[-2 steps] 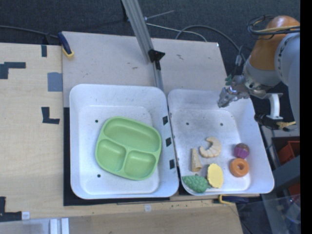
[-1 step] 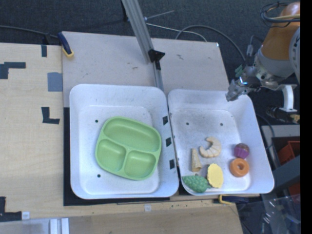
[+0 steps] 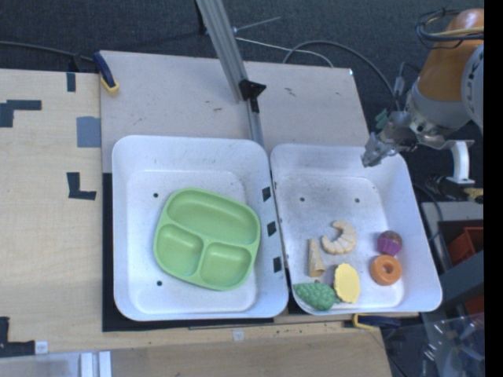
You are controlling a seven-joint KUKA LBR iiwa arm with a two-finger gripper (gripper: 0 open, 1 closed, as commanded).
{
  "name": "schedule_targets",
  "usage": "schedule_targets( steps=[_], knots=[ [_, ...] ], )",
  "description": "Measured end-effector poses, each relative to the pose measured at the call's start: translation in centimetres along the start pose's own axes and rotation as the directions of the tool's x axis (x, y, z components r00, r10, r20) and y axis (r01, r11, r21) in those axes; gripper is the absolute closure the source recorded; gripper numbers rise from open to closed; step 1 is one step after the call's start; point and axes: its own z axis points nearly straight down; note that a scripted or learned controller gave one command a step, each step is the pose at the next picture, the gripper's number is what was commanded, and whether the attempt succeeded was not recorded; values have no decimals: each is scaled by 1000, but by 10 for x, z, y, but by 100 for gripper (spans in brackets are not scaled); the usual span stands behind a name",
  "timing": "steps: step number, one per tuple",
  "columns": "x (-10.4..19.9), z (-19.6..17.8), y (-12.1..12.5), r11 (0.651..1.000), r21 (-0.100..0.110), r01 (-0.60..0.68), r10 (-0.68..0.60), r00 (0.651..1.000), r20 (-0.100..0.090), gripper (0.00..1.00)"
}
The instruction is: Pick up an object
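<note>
The right bin (image 3: 314, 167) holds several toy foods near its front: a pale curled shrimp (image 3: 341, 238), a tan stick (image 3: 315, 258), a yellow piece (image 3: 346, 282), a green leafy piece (image 3: 316, 294), an orange ring (image 3: 386, 269) and a purple piece (image 3: 389, 243). My gripper (image 3: 372, 155) hangs over the bin's far right corner, well behind all of them. Nothing shows between its fingertips.
The left bin (image 3: 134, 163) carries a green three-compartment plate (image 3: 207, 238). A slanted metal pole (image 3: 228, 45) rises behind the bins, ending at the divider. Cables lie on the board behind the right bin. The bench edge runs just in front of both bins.
</note>
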Motion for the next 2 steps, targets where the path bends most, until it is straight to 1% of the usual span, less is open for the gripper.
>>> schedule_targets(
  steps=[2],
  knots=[
    [87,-23,-43,1000,0,4,-4,1000,-3,100]
  ],
)
